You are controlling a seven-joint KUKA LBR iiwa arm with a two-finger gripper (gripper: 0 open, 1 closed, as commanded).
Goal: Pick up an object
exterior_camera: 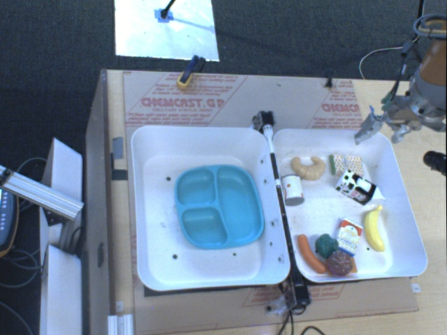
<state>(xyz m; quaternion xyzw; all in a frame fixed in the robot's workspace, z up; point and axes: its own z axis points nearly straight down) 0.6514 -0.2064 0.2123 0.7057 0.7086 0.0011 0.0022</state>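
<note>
My gripper (382,131) hangs over the far right corner of the right bin (405,208), open, with nothing between its fingers. Below it in that bin lie a small checkered box (347,163), a black-and-white carton (355,187) and a croissant (309,166). A white can (291,189) rests against the bin's left wall. Toward the near side are a banana (375,227), an orange-and-white carton (348,236), a green toy (325,244), a carrot (310,253) and a dark red berry (340,262).
The left bin (157,187) holds a blue divided plate (218,205). A black-tipped rod (269,152) lies along the seam between the bins. A yellow-and-black tool (188,72) rests on the bench behind the bins.
</note>
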